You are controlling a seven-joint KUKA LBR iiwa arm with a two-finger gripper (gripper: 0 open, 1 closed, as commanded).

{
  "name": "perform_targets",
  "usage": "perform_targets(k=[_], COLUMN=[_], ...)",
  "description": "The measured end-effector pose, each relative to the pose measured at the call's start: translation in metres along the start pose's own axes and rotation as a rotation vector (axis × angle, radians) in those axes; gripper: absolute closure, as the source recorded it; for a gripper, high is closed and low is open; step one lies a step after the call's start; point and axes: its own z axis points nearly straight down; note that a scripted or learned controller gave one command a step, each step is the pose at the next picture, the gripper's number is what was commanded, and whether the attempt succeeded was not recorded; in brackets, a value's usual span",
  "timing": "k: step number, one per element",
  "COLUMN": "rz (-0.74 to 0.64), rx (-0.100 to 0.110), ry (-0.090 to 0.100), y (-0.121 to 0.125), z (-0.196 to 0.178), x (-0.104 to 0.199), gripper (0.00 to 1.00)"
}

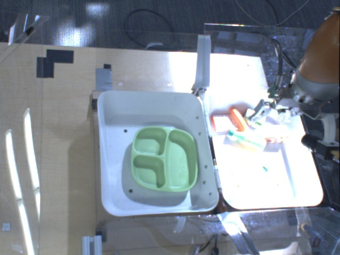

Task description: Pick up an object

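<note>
Two shallow white bins sit side by side on the wooden bench. The left bin (109, 142) holds a pale green divided tray (164, 158), lying flat slightly right of the bin's middle, its three compartments facing up. The right bin (303, 190) is washed out by strong light, so its floor reads almost pure white. Several small objects lie in its far-left part: an orange carrot-shaped piece (237, 119) lying at a slant, a flat white-and-red item (220, 123) touching it on the left, and a thin green stick-like object (244, 138) just nearer, stretching to the right toward a small reddish piece (271, 139). A tiny green speck (264, 168) lies apart, nearer the bin's middle.

The grey arm with its orange band (323, 52) comes in from the right, and the gripper (261, 110) hangs over the far part of the right bin, just right of the carrot-shaped piece. Glare hides its tips, so whether they are apart or together cannot be told, and nothing is visibly between them.
</note>
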Motion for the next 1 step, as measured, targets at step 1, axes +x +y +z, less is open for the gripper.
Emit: perform_targets(k=[1], rz=[0.413], rx=[0.002], ry=[0.001], y=[0.0027], z=[0.1538], x=[-0.0103], gripper=[0.00])
